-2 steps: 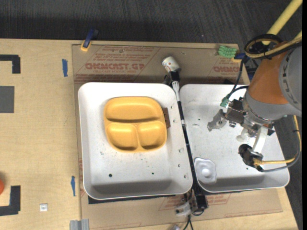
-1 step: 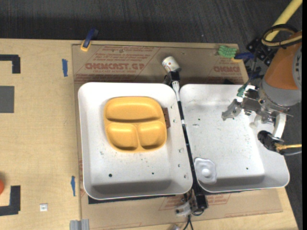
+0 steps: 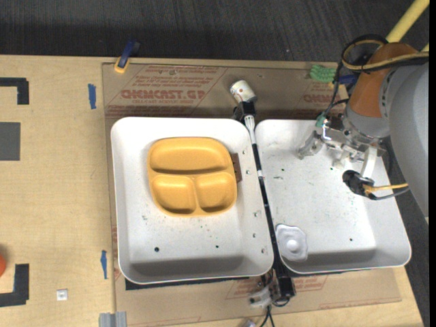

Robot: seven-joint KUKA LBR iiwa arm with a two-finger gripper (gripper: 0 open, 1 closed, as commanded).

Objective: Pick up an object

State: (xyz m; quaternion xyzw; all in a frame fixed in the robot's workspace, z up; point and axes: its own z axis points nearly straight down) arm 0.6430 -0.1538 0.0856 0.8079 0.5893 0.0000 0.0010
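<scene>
The arm's metal gripper (image 3: 325, 144), whose open-or-closed state cannot be told, hangs over the right white bin's (image 3: 381, 240) far side, seemingly approaching, so next it must descend toward the small clear plastic piece (image 3: 290, 241) lying nearer the camera and leftward.

Dark carpet floor (image 3: 204, 19) beyond pale wooden bench (image 3: 54, 182); blue tape marks (image 3: 92, 95); black squares (image 3: 15, 90).

I see the arm (image 3: 409, 107) cut off at the right edge; the end effector (image 3: 338, 145) is too blurred to read, and an orange thing (image 3: 2, 266) is clipped at the left edge
</scene>
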